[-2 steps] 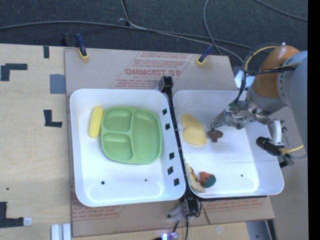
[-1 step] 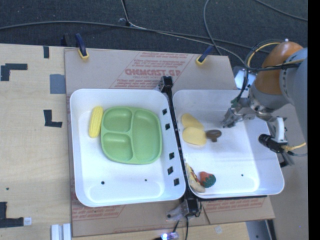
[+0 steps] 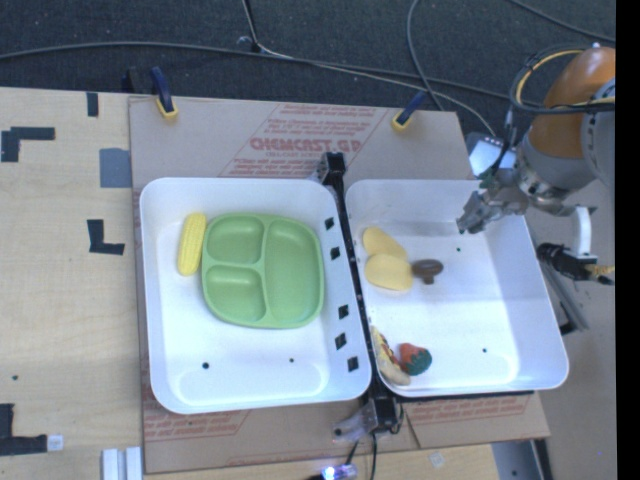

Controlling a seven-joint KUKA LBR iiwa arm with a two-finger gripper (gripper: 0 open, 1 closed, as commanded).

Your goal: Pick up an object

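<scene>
Objects for picking sit in the bin on the view's right (image 3: 470, 318), and I count five. Two rounded yellow pieces (image 3: 385, 260) lie touching each other near that bin's left wall, one above the other in the picture. A small brown item (image 3: 427, 269) rests just beside the lower yellow piece, on its right. Down in the bin's lower left corner there is a pale yellow, banana-like item (image 3: 388, 363) against the wall, with a red and green item (image 3: 415, 359) touching it.

From my seat I see the arm (image 3: 560, 153) coming in from the right, its orange band (image 3: 585, 78) near the frame edge. The jaws hang over the upper right part of that same bin, well apart from all five objects. They are dark and small in the picture, so I cannot tell whether they are released or clenched, and I see nothing between them.

In the left bin (image 3: 250, 373) a green divided plate (image 3: 265, 268) lies flat, with a yellow corn cob (image 3: 191, 243) just beside its left edge. Both bins rest on a cardboard sheet (image 3: 300, 133) on the counter, held by two clamps (image 3: 162, 98) at its far edge.
</scene>
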